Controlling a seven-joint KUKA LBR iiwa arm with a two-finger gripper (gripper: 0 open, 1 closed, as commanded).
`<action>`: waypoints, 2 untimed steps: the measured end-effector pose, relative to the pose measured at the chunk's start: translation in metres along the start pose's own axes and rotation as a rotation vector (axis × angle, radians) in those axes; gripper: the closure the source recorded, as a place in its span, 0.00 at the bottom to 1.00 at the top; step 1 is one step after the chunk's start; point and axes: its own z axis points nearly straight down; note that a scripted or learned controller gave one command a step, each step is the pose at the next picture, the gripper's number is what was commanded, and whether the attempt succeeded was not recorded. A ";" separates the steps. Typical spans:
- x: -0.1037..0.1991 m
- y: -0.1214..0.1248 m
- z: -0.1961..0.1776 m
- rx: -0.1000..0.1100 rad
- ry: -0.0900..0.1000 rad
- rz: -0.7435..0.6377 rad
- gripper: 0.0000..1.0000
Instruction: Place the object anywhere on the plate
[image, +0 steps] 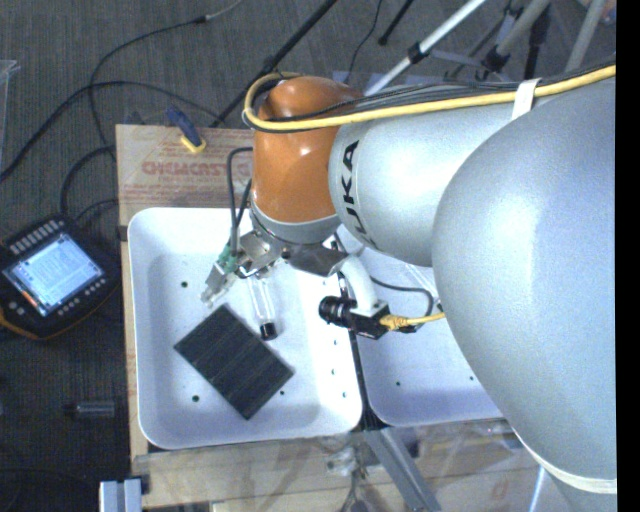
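Camera view, arm: my grey arm (480, 230) reaches in from the right and covers most of the right bin (430, 400).
Gripper: my gripper (262, 300) hangs over the left bin (150, 330), pointing down just above the plate.
Fingers: they look clear and stand slightly apart; I see nothing between them, so I claim no hold.
Plate: a dark square plate (235, 360) lies flat in the left bin, turned corner-on, just below my gripper.
Object: I cannot pick out a separate object; a greenish bit (226, 264) sits beside my wrist, but what it is I cannot tell.
Risk: if I carry nothing, any lowering onto the plate achieves nothing.
Cause: an unseen miss, since my own wrist hides the bin floor beneath it.
Second risk: coming down off-centre, my fingers could nudge the plate's upper corner and slide it.
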 end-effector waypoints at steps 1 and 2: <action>0.001 0.000 -0.008 0.002 0.002 -0.002 1.00; 0.001 0.000 -0.008 0.002 0.002 -0.001 0.00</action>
